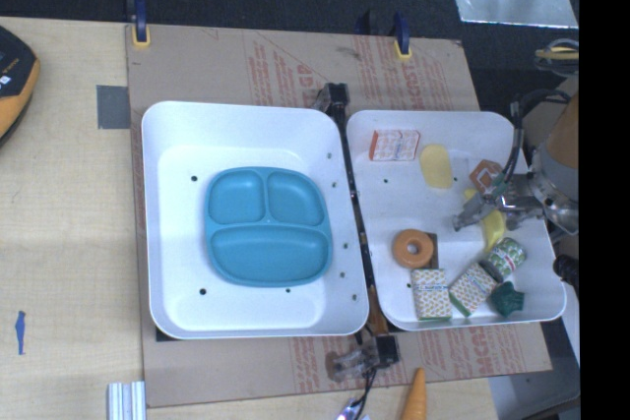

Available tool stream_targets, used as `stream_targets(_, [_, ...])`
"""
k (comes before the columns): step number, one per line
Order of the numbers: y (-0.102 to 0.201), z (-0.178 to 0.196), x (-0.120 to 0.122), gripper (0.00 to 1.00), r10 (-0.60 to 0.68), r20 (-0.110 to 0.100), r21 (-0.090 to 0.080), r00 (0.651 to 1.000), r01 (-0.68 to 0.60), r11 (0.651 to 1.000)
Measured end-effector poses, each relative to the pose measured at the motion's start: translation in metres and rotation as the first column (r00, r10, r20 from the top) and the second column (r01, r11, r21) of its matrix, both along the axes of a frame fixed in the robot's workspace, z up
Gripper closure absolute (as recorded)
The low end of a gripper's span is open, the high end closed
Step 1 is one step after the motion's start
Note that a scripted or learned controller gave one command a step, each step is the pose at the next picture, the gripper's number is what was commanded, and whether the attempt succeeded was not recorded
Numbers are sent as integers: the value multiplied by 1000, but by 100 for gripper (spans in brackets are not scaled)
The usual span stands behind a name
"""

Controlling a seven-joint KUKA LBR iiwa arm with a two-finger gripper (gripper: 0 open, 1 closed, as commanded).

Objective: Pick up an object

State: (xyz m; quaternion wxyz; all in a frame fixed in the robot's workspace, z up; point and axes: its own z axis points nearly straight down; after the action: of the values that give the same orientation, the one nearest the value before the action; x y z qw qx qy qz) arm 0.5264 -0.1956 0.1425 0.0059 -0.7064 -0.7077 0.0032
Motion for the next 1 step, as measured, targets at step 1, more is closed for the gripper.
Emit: stream_targets(1, [101, -54, 53, 0, 14, 9, 0, 1000, -14, 1000])
